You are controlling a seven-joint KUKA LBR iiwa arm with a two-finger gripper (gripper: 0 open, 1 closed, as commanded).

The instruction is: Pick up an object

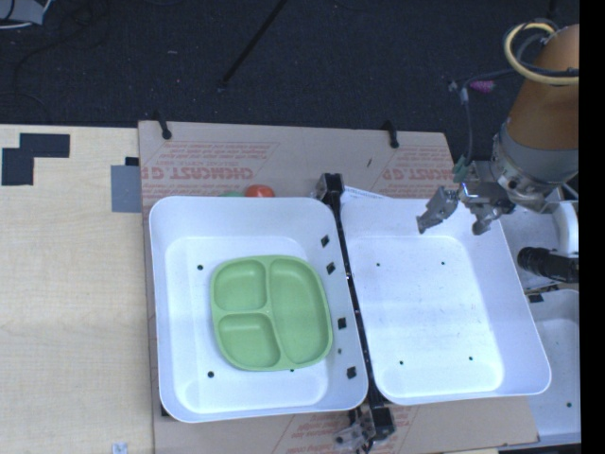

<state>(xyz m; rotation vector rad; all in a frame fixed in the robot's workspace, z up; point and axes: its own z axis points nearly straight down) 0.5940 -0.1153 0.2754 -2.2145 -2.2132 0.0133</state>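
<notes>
Bench [66, 301] with two white bins [180, 386]

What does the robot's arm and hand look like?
The arm is chunky and round, orange up top with a grey ring below. A yellowish cable loops above it. Its hand is small, grey metal, with two thin fingers and a bit of teal near the wrist.

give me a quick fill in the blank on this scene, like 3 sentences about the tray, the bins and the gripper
1. The green plastic divided tray lies in the ____ shallow white bin as the camera view shows it.
2. The tray is split into ____ compartments.
3. The gripper hangs over the far edge of the ____ white bin.

Missing words: left; three; right
</notes>
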